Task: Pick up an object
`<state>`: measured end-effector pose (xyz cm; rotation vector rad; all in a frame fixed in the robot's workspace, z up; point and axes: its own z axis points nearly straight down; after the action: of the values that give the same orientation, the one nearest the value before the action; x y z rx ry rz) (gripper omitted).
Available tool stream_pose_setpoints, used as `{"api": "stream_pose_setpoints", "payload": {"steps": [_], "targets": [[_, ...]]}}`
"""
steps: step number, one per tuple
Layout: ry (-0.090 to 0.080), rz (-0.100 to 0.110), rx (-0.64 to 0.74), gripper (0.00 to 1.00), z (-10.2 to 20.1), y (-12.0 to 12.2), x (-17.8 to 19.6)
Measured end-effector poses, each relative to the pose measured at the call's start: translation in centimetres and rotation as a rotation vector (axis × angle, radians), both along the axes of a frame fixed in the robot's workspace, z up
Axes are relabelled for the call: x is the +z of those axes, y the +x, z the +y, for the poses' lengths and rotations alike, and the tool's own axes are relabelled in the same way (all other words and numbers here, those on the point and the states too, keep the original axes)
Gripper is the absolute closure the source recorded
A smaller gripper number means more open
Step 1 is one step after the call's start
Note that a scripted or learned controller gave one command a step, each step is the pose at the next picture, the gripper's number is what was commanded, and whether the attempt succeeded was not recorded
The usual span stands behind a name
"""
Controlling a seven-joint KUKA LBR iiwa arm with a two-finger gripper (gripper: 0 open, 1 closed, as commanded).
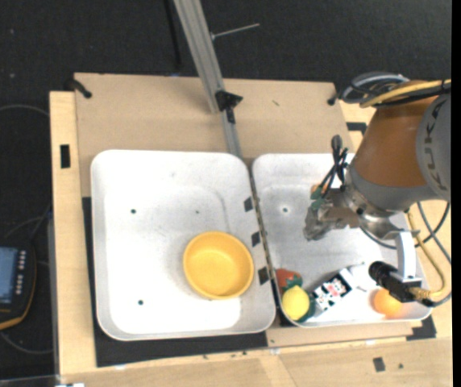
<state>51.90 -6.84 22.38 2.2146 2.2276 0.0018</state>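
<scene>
I am reaching in over the right bin (295, 176), taking it as my landmark, with my grey and orange arm (404, 156) looming across its far right side, probably so that I can come down on the things below from above. Beside it, touching along its left wall, the left bin (134, 184) is lying, shallow, white and smooth with rounded corners, and the yellow bowl (218, 264) is sitting in it close to that shared wall, round, glossy and likely hard plastic. My gripper (321, 218) is hanging over the bare middle of the right bin, pointing down, and I cannot tell how it is set or whether it is gripping anything. The things I could pick are gathering along the right bin's near edge, well apart from my gripper: a small black and white box (333, 290) with printed faces, a yellow ball (296, 302) at the near left corner, smooth and round, and an orange ball (388, 302) toward the near right corner.
</scene>
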Motion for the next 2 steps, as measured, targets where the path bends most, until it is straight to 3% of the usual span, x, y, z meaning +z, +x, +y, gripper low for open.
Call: {"api": "stream_pose_setpoints", "payload": {"steps": [2], "targets": [[0.0, 0.001, -0.003, 1.0, 9.8, -0.6, -0.8]]}}
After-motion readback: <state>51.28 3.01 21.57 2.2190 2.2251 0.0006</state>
